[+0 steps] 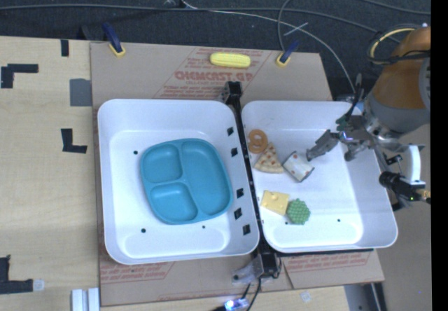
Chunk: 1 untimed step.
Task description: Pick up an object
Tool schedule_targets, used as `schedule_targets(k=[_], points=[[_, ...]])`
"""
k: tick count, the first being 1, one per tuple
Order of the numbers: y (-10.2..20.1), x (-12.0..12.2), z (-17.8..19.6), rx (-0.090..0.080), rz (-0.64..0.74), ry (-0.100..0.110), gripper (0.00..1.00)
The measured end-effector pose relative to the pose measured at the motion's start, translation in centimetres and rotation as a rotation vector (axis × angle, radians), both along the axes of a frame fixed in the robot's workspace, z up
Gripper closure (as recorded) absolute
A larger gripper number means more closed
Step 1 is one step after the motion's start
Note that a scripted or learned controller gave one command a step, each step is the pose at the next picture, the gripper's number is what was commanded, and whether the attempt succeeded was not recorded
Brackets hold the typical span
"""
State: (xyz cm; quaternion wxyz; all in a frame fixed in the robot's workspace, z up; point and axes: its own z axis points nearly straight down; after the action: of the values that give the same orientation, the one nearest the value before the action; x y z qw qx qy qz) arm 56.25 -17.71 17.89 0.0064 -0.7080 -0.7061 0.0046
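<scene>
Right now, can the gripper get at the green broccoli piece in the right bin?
Probably yes. The gripper is over the right bin, and the green broccoli piece lies uncovered, though the yellow cheese piece touches it.

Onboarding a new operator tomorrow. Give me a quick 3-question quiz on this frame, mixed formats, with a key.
1. True or false: the blue divided plate lies in the left bin.
2. Multiple choice: which item lies outside both bins, on the cardboard? A) green broccoli piece B) yellow corn cob C) pretzel
3. Fill in: the gripper hovers over the ____ bin, close to the small grey-white block.

Key: 1 true; 2 B; 3 right
</scene>
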Motion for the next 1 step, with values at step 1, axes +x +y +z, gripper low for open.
schedule_targets(k=[1], points=[[0.04, 0.34, 0.84, -0.003, 0.004, -0.014, 0.0]])
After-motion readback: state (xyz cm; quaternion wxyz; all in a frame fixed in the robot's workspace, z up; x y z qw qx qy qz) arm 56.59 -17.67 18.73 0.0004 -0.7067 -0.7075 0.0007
